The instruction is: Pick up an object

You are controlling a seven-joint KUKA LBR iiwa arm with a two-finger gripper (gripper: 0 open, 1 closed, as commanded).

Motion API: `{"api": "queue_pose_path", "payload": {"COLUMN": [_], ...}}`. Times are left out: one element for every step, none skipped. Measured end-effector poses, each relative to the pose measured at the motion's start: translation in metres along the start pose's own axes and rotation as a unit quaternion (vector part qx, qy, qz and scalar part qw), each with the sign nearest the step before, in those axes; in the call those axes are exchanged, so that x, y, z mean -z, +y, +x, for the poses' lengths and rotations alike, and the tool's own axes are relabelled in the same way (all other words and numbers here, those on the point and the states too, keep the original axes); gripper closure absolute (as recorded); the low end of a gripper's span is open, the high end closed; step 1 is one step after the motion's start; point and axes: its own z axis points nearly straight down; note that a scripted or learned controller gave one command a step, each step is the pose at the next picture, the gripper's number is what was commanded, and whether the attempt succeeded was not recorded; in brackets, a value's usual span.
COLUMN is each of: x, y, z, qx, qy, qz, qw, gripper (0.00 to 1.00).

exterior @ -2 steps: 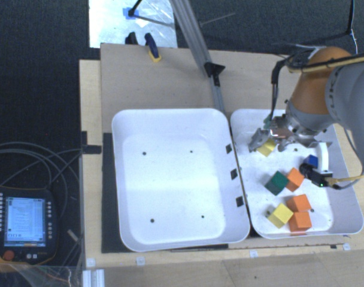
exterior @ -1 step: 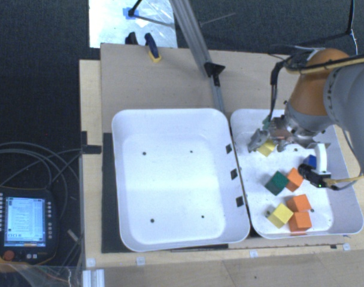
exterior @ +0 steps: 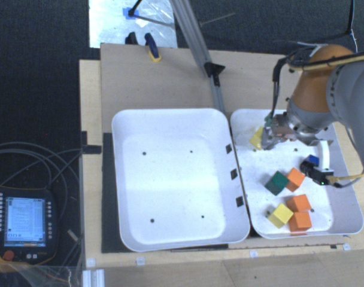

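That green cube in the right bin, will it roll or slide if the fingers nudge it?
The green cube looks like a rigid block with flat faces, so it would probably slide, not roll. It seems small and likely light, so a nudge may push it into the orange cube beside it. The right bin floor looks smooth, which favours skidding.

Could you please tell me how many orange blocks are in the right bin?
3. One small orange cube sits beside the dark green cube; two more lie near the front edge. The arm may hide others.

Yellow block (exterior: 256, 139) at right bin's upper-left corner
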Motion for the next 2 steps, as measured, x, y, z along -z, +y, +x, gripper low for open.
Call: {"api": "queue_pose_path", "payload": {"x": [0.052,0.116], "y": [0.011,0.015], "z": [0.005,0.011], "qx": [0.0,0.0], "qy": [0.0,-0.001], "qz": [-0.002,-0.003], "qw": [1.0,1.0], "gripper": [1.0,1.0]}}
